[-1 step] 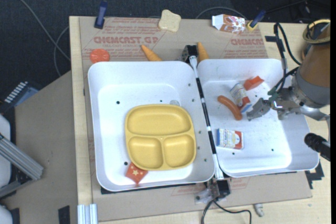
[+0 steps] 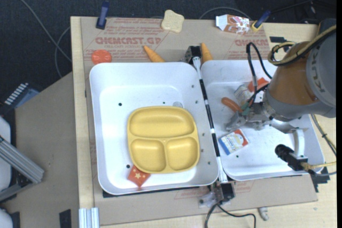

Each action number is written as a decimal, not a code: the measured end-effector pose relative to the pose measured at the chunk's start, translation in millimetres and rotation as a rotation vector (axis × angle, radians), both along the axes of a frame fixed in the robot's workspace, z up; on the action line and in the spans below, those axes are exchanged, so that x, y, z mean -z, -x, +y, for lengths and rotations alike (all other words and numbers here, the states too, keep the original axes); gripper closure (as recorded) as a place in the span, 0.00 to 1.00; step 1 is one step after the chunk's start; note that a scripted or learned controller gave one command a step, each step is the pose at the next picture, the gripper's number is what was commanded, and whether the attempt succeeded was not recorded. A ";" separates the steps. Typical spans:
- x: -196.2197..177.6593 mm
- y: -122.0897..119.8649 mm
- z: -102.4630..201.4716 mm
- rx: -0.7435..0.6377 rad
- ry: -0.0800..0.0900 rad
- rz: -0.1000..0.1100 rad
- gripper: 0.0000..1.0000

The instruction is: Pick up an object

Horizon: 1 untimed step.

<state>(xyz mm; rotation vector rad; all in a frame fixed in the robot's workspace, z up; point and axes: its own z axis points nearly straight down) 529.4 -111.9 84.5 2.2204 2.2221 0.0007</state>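
The likeliest target is the orange carrot-shaped piece (image 2: 230,103). It lies in the right bin (image 2: 256,168), near the left wall and about midway along it. Just beside it, toward the bin's right, the gripper (image 2: 247,115) sits low over the bin floor, close to the piece but with nothing visibly held. Whether it is spread wide or drawn narrow I cannot tell from this slant. A white-and-blue packet (image 2: 234,141) lies flat closer to the bin's near edge, by the same left wall and apart from the gripper. A small red-orange thing (image 2: 260,83) lies toward the far edge, close against the arm (image 2: 299,83).

In my judgement the reach is made and the descent is about done. The grasp itself and the lift are left, and no object is off the bin floor.

The left bin (image 2: 107,93) holds a yellow divided tray (image 2: 163,139) in its middle, with a red block (image 2: 138,176) touching the tray's near-left corner. On the tabletop (image 2: 79,125), beyond the bins' far edges, lie a bread-shaped toy (image 2: 172,20) and a blue clip (image 2: 101,14).
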 end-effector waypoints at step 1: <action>-0.2 -42.4 12.7 0.000 0.000 -0.001 0.00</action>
